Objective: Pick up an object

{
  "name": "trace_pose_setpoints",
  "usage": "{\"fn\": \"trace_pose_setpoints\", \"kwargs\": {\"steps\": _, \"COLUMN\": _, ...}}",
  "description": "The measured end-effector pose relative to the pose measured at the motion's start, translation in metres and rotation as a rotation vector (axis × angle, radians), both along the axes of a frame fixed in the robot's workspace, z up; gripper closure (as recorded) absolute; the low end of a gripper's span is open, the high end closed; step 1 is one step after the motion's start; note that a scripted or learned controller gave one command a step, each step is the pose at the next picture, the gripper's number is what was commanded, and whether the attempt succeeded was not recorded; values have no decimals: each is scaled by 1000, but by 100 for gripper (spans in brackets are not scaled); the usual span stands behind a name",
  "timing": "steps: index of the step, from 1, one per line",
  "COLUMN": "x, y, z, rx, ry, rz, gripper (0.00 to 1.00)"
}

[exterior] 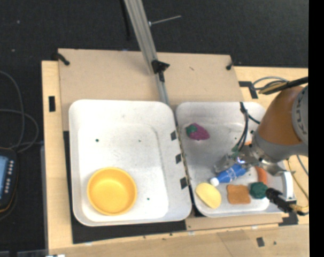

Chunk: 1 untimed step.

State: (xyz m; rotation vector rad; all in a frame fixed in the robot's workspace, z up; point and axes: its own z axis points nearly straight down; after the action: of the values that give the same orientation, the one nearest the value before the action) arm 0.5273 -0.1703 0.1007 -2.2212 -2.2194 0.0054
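Working the arm (282, 125) from afar, I had the pincer (238, 159) low in the right bin (215, 114), right over the blue bottle (231, 173), which lay on its side w/ its white cap toward the yellow lemon-shaped piece (208, 195). Whether the pincer was apart or together I couldn't tell; the wrist and cables blocked it, and nothing visibly sat in its grip.

The near end of that bin was crowded: brown patty (238, 194) just beside the lemon piece, dark green item (257, 189) and an orange bit (262, 174) close by. The purple thing (197, 131) sat alone, well apart. The left bin (119, 114) held only a yellow bowl (112, 190).

My judgement: the bottle was the likely target, so the grip should go across its narrow body, not along it, approx mid-length, coming straight down to avoid nudging it into its neighbours. A round body could roll off, so close slowly, then lift vertically.
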Motion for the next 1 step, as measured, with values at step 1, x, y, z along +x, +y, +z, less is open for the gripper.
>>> {"fn": "trace_pose_setpoints", "kwargs": {"steps": 1, "x": 2, "y": 0, "z": 14, "rx": 2, "ry": -8, "rz": -4, "gripper": 100}}
